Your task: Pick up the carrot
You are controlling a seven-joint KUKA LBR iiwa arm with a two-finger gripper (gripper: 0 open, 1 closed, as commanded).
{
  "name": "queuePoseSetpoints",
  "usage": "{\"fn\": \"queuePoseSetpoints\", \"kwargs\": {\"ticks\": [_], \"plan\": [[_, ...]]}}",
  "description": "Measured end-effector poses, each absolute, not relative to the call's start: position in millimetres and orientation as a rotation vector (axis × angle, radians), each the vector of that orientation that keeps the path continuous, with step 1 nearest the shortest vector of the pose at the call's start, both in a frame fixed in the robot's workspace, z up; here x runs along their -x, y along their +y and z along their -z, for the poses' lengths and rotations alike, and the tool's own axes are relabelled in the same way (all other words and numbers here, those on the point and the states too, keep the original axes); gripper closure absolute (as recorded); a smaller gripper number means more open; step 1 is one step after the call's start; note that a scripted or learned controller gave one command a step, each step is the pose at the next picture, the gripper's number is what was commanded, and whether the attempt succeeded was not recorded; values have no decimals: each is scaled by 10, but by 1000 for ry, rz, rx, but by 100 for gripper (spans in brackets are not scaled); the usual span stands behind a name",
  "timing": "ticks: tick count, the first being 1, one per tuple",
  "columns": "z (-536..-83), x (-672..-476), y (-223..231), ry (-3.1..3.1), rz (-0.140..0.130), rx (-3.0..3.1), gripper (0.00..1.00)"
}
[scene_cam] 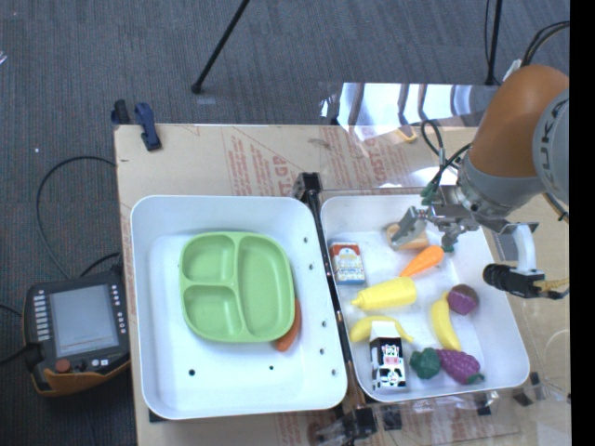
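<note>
The carrot (423,261) is a small orange toy lying at a slant in the upper middle of the right bin (517,342). My gripper (433,228) hangs just above and behind the carrot's upper end, open, with nothing between its fingers. A tan bread-like toy (405,238) lies right by the left finger, touching the carrot's far side or nearly so.
Around the carrot lie a small red-and-white box (348,261), a yellow squash (384,295), a banana (443,323), a purple onion (462,298), grapes (459,364), broccoli (426,362) and a milk carton (389,361). The left bin (153,379) holds a green divided plate (236,286) over an orange-red item (289,334).
</note>
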State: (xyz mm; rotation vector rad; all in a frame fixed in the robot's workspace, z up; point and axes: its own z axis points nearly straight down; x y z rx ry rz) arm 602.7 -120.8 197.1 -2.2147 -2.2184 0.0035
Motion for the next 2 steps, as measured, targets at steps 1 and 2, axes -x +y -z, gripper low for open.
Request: {"fn": "queuePoseSetpoints", "kwargs": {"ticks": [1, 2], "plan": [[-845, -6399, -1781, -2168, -4, 2266, 0], [-868, -5979, -1520, -2081, -5, 2343, 0]]}}
